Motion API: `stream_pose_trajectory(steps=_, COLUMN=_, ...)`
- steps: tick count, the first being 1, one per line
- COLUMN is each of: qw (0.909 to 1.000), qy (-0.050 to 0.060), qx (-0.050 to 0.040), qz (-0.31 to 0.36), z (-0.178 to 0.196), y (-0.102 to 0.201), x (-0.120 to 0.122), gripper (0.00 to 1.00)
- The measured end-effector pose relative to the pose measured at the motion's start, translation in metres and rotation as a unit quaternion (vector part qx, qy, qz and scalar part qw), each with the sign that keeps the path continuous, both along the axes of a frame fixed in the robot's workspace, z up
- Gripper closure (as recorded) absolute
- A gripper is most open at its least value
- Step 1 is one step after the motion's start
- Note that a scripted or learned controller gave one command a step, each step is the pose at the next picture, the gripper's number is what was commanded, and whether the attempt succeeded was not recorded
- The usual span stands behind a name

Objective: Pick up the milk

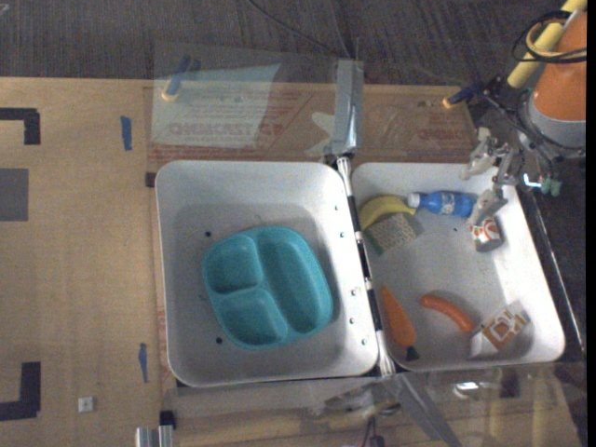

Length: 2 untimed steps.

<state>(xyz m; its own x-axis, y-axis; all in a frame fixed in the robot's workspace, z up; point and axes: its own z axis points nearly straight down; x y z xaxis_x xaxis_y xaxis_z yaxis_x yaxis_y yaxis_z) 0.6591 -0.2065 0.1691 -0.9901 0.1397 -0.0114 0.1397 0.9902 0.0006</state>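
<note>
Gripper: metal two-finger gripper [491, 192] is seen over the right white bin [545, 277]; its grasp state cannot be told.
Milk: small white-and-red milk carton [486, 234] lies just below the gripper, long axis roughly vertical in the view.

Evenly and fairly brightly lit from above, with no hard shadows. Soft grey shading inside the left bin [177, 250] around the teal divided plate [268, 287]. Pale glare across the clear plastic sheet [223, 101] behind the bins. Slightly soft overall, fine detail smeared. Blurred most at the upper right, near the arm's orange band [563, 87].
</note>
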Motion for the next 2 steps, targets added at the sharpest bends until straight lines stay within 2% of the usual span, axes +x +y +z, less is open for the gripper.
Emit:
stream_pose_trajectory(steps=1, qw=0.9833, qy=0.003, qx=0.0019, qz=-0.182, z=-0.012, y=0.019, x=-0.008, gripper=0.0)
stream_pose_trajectory(steps=2, qw=0.982, qy=0.003, qx=0.0021, qz=-0.189, z=-0.041, y=0.024, x=-0.031, gripper=0.0)
